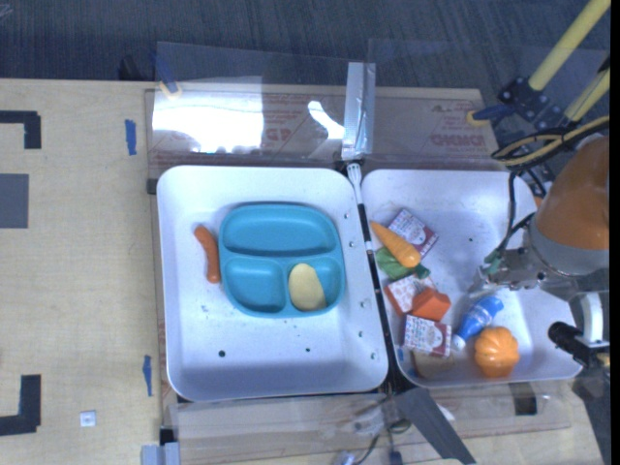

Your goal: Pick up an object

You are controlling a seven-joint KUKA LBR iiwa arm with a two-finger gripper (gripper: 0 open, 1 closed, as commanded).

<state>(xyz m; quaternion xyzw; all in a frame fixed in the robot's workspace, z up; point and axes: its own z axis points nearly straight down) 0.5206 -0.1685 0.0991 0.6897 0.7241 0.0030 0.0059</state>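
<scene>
From the overhead camera view we see the gripper (pixel 496 271) at three o'clock in the right bin (pixel 455 187), just above a blue-capped bottle (pixel 479 319) and a small orange pumpkin (pixel 497 351); we cannot tell its state. At nine o'clock, the left bin (pixel 184 289) holds a blue divided tray (pixel 276 235) with a yellow lemon (pixel 307 287), an orange sausage (pixel 207 252) beside it.

Two white bins (pixel 184 356) sit on a pale wooden table (pixel 68 260). In the left bin lies a blue tray (pixel 276 235) holding a yellow lemon (pixel 307 287), with an orange sausage (pixel 208 253) beside it. The right bin holds a carrot (pixel 399 243) in orange and green, an orange ball (pixel 497 351), a blue bottle (pixel 478 318) and red-and-white packets (pixel 426 335).
</scene>
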